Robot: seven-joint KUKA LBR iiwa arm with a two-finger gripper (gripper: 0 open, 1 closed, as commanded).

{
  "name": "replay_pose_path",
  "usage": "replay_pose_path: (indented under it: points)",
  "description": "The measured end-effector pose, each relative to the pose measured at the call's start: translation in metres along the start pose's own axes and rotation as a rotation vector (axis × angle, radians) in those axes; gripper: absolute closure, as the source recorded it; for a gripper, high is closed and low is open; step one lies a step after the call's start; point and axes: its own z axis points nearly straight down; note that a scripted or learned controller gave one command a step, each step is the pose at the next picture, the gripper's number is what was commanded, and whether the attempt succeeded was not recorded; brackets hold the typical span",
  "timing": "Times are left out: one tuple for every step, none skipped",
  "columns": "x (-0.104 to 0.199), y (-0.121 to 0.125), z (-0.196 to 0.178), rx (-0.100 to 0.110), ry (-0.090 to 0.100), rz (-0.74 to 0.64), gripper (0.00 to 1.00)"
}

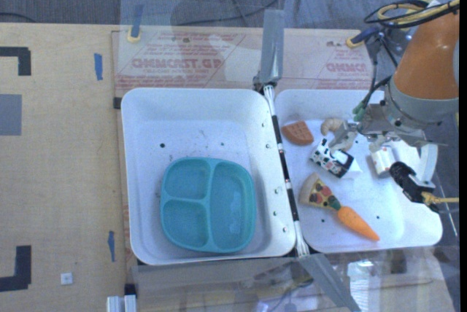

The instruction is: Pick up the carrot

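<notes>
Bins sit side by side on the bench. Leftmost, the shallow white left bin (pixel 139 157) holds a teal plastic divided plate (pixel 208 205) lying flat toward its near side. Next, the shallow white right bin (pixel 408 230) carries a reddish-brown flat toy piece (pixel 298 133) near the divider, a beige rounded lump (pixel 333 125), a black-and-white toy cow (pixel 330 158), a toy pizza slice (pixel 319 193), and the orange tapered toy carrot (pixel 356 221) touching the slice's tip, lying flat near the front rim. Rightmost, the gripper (pixel 376 143) hovers over the bin's far right part, well apart from the carrot; whether its fingers are apart or together cannot be told.
</notes>
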Motion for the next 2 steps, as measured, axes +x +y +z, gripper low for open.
replay_pose_path:
  points:
    - [-0.049,-0.077,0.065,-0.001,0.000,-0.076,0.00]
    - [-0.017,-0.074,0.107,-0.012,-0.007,-0.086,0.00]
